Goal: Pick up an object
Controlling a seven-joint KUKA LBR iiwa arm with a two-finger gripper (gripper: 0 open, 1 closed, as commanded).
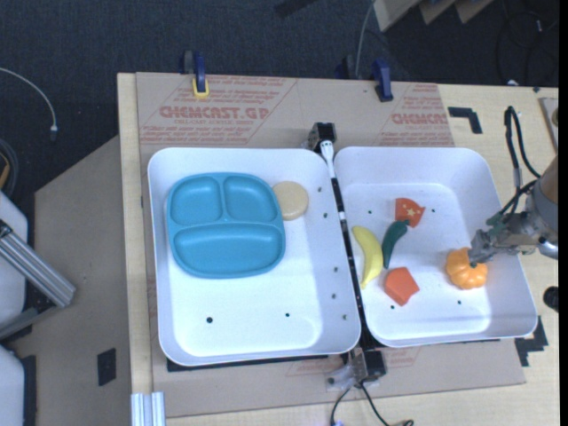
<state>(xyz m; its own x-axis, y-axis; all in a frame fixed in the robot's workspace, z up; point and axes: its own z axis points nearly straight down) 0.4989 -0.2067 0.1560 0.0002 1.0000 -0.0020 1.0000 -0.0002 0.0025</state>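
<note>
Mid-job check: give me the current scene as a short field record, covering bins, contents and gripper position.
left bin: blue three-compartment plastic plate; pale round cookie-like disc touching the plate's right edge
right bin: yellow banana, dark green pepper, red strawberry-like piece, orange-red block, orange rounded fruit
gripper: over right bin, at the orange fruit's upper edge
grasp: not confirmed

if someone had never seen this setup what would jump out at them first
The big blue divided plate in the left bin stands out most, with a pale round cookie touching its right edge. In the right bin lies a bright cluster: a yellow banana, a green pepper and two red pieces. At that bin's right side the gripper sits right against an orange fruit.
</note>
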